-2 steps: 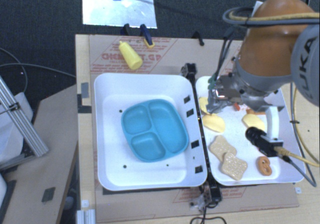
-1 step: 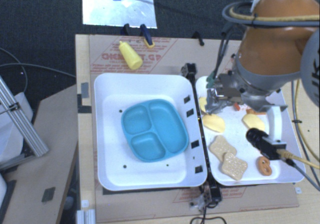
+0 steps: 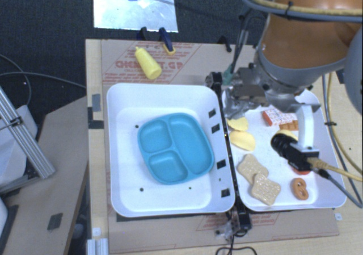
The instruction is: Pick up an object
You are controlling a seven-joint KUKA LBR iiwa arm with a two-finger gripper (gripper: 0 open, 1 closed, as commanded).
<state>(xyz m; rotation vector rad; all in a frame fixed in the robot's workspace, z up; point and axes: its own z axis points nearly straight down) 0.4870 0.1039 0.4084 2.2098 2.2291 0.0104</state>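
Gripper is low over the back left corner of the right bin, right by the wall shared with the left bin. I can't tell if it is apart or closed, since the wrist housing covers it from this angle. Every pickable object I see is lying on the right bin's floor. The upper yellow piece is just in front of the gripper, and the lower yellow piece touches or nearly touches it. Further forward are two tan crackers, the rear cracker and the front cracker, which overlap at the edge. The pretzel is near the front right, apart from the crackers. The red-and-white box lies under the arm toward the back, with a small orange item just beside it; I can't make out what that is. The left bin holds a blue divided plate, flat, roughly centred and turned at an angle. Behind the left bin, on the cardboard-covered bench, a yellow bottle lies on its side. A blue clamp is near it.
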